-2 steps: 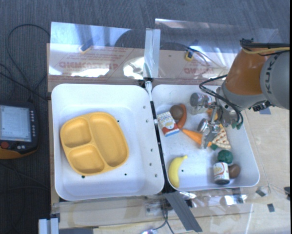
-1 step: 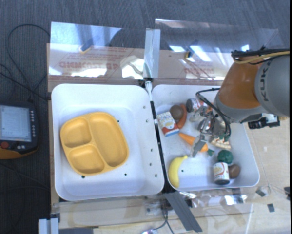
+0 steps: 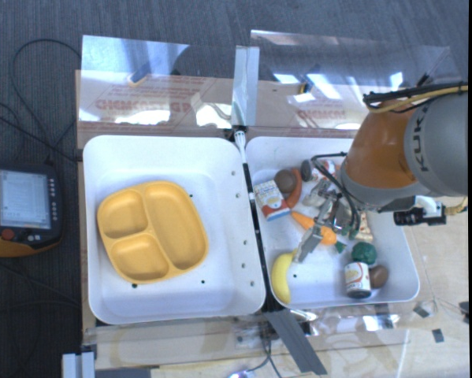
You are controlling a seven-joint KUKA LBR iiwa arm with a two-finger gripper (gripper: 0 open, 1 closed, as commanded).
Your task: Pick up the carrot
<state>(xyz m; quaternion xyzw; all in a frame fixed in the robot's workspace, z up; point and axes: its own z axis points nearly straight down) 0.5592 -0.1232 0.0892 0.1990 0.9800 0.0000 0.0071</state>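
2 white bins on the tabletop; my claw (image 3: 324, 225) is down in the right bin (image 3: 401, 286), the left bin (image 3: 220, 152) has just a yellow divided plate (image 3: 151, 231). Carrot (image 3: 313, 228) lies near the middle of the right bin, orange, slanted, directly under or beside my claw tips. Cannot tell if the claw is spread or pinched, and cannot tell if the carrot is between the tips or just touching them.

Risks from here, my judgement:
- Clutter. A small carton (image 3: 272, 198) sits just left of the carrot, a brown round item (image 3: 286, 181) above that, a green item (image 3: 365, 252) and a small can (image 3: 357, 279) to the lower right, a yellow round fruit (image 3: 281, 278) at the bin's lower left. Closing off-centre could catch a neighbour instead.
- Carrot is thin and tapered; a grip near one end could let it swing or slip out on the lift.
- Tips landing on top would push it along the bin floor instead of gripping it.
- My wrist blocks the view of the contact, so a miss may go unnoticed.
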